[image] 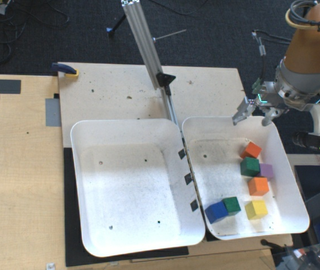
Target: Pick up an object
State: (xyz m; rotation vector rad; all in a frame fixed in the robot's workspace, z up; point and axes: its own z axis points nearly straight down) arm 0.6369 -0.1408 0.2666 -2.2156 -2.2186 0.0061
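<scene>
Right bin point(294, 207) holds blocks; above its far rim, pincer point(256, 116) hangs spread, arm cropped.

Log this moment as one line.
gripper: above right bin far rim, holding nothing | blocks: seven in right bin | left bin: untouched

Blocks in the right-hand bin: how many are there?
7. Along the right side, top to bottom: orange block, dark green block, purple block, second orange block, yellow block. Near the bottom left: blue block touching a green block. None looks hidden.
</scene>
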